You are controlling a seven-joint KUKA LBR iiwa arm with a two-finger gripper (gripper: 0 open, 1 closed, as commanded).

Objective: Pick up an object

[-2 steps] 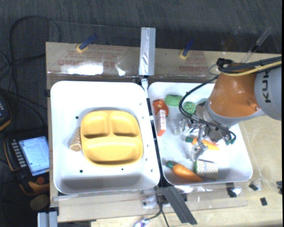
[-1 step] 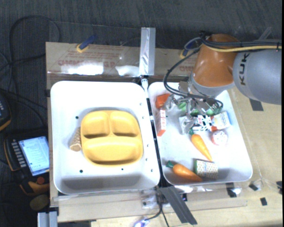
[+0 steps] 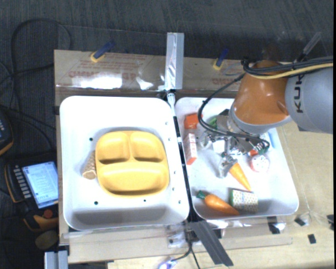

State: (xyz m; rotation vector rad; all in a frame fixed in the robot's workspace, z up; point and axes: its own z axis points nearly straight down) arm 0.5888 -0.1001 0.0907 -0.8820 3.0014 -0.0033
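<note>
A: Two bins; we see the claw [image 3: 228, 162] low in the right bin [image 3: 283, 189], touching an orange cone [image 3: 240, 175]. Grip unclear, wrist hides it.
B: We note a carrot [image 3: 217, 203] near the front wall, yellow tray [image 3: 132, 161] left.

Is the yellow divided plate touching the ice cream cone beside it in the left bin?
Touching. The camera view shows the yellow divided plate with its left rim lying against the ice cream cone, no white bin floor visible between them.
</note>
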